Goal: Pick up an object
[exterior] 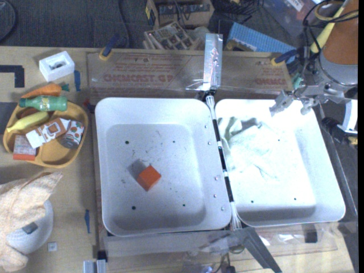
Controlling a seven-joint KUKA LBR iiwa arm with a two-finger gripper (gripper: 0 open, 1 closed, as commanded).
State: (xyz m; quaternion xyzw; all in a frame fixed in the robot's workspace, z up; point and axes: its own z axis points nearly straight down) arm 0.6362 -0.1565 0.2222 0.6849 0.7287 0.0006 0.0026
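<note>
An orange block (150, 177) lies in the left bin (114, 118), a little left of its middle and toward the near side, resting flat on the bin floor with a small grey shadow or scrap just beside it on its far-left. It is the one clear thing to pick up. The right bin (318, 152) carries faint greenish smears and what may be a crumpled clear wrapper (236, 127) near its far-left corner; too washed out to say more.

The gripper (291, 102) hangs over the far edge of the right bin, at the end of the grey arm (341, 50) with its orange band, reaching in from the right. The fingers look spread apart, pointing left and down, with nothing between them, though the glare off the white bin makes their exact gap hard to read.

The task looks to be at its very start: the approach is not yet made, and the block is well apart from the gripper, across the divider between the bins. The next move calls for carrying the gripper left over that divider, centring it above the block, turning the fingers to meet two flat faces, then lowering until they straddle it before closing.

On the desk to the left sits a yellow bowl (57, 159) of toy food, clear of the work.
</note>
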